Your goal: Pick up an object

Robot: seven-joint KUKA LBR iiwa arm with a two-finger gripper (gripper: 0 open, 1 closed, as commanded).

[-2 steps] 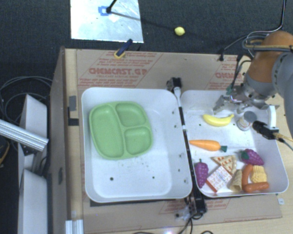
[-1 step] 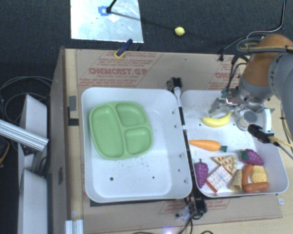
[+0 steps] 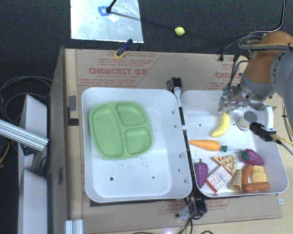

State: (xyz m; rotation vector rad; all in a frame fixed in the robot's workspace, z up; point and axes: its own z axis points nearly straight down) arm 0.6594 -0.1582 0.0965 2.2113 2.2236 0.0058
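The right bin (image 3: pixel 201 112) holds toy food: a yellow banana (image 3: pixel 220 126), an orange carrot (image 3: pixel 205 144), a purple grape bunch (image 3: pixel 201 172), a second grape bunch (image 3: pixel 253 156), a pizza slice (image 3: pixel 224 162), corn (image 3: pixel 247 173) and a sausage (image 3: pixel 256 185). My gripper (image 3: pixel 228 105) hangs low at the back of this bin, right at the banana's upper tip. The wrist hides how it stands there. Nothing is seen lifted.
The left bin (image 3: pixel 136 179) carries a green divided plate (image 3: pixel 119 129). A small round silver object (image 3: pixel 244 121) lies right of the banana. Cables trail from the arm (image 3: pixel 266 72) over the right bin's far edge. A yellow ball (image 3: pixel 179 31) lies beyond the bench.
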